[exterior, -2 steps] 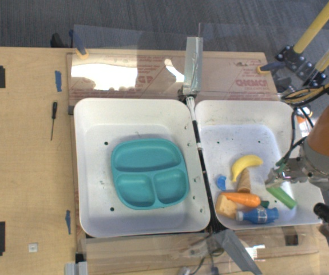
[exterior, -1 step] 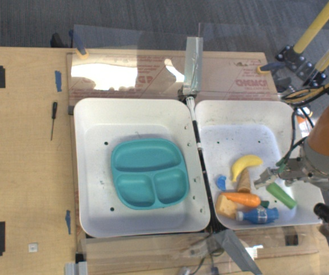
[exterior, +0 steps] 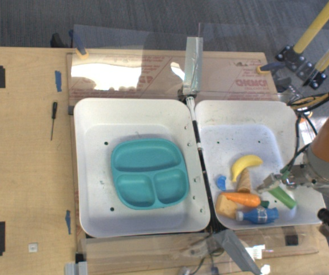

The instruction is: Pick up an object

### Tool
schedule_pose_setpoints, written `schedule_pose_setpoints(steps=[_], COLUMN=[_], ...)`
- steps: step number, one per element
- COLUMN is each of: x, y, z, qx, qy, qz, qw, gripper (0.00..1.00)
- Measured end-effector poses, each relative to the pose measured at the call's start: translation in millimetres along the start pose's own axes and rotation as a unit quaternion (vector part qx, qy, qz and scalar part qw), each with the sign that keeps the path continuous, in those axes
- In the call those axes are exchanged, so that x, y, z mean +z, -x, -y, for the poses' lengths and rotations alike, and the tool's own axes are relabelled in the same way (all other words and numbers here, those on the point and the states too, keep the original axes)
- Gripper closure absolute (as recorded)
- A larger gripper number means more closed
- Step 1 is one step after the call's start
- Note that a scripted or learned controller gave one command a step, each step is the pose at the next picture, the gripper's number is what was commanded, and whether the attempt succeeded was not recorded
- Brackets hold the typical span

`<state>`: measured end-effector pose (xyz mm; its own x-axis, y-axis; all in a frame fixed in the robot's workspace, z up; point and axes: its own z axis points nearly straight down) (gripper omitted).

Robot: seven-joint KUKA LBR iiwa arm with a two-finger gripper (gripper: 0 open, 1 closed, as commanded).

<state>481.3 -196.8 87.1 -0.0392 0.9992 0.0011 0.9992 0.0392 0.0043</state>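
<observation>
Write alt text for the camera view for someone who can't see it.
A robot gripper reaches from the right into the right bin, beside a banana, carrot, blue bottle and green cylinder. The left bin holds a teal divided tray.

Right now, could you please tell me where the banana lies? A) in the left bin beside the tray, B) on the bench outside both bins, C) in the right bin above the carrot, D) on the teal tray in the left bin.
C: the banana lies in the right bin, just above the carrot, while the teal tray sits alone in the left bin.
</observation>
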Motion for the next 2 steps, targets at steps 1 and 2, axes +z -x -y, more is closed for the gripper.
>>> schedule_pose_setpoints(steps=[1, 2], x=[-11.7, -140.8], y=[1.3, -37.0], z=[-1.8, -4.2], qx=[0.001, -0.01], qy=[0.003, 0.005], qz=[0.002, 0.002], qw=[1.0, 0.9999], gripper=[1.0, 1.0])
